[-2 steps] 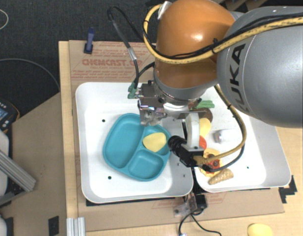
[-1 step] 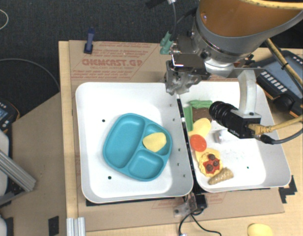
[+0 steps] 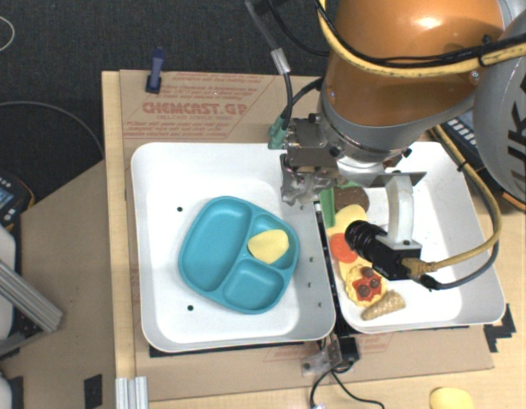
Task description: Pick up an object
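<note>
My gripper (image 3: 298,192) hangs low over the ridge between the two bins, at the left edge of the right bin (image 3: 463,301). Just to its right lie small toy foods: a green piece (image 3: 328,204), a brown piece (image 3: 353,198), a pale yellow piece (image 3: 343,220), a red round slice (image 3: 340,247), a pizza slice (image 3: 366,285) and a tan bread piece (image 3: 384,305). In the left bin (image 3: 160,186) lies a blue divided plate (image 3: 203,245) with a yellow piece (image 3: 268,244) in its right compartment. Nothing shows between the gripper's tips.
The arm's big orange and grey body (image 3: 399,66) covers the back of the right bin. A blue clip (image 3: 154,71) sits on the cardboard behind the left bin. A yellow object (image 3: 450,397) lies outside the bins at the front right.
</note>
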`<state>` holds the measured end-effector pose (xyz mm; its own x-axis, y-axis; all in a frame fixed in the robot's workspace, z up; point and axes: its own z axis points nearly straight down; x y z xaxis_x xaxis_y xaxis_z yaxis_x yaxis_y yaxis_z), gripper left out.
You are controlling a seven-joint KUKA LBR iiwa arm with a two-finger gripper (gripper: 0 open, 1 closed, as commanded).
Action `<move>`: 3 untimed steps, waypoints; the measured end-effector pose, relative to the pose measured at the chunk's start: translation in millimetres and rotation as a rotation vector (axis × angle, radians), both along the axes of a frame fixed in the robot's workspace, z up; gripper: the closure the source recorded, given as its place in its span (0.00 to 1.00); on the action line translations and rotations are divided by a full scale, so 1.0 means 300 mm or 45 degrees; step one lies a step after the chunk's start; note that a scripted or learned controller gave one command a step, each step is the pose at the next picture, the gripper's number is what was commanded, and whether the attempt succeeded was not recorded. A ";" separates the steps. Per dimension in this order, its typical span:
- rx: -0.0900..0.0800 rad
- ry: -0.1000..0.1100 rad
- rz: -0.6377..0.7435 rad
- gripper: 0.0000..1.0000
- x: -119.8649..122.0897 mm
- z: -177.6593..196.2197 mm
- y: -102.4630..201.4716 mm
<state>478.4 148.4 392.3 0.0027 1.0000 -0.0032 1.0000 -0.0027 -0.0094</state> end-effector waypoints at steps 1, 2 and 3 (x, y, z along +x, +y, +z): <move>-0.003 0.006 -0.003 1.00 0.198 -0.439 -0.070; 0.009 -0.029 0.008 1.00 0.258 -0.093 0.035; 0.009 -0.024 0.011 1.00 0.435 0.043 0.233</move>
<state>609.0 218.2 405.3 -0.0056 1.0000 0.0039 0.9999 0.0055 0.0095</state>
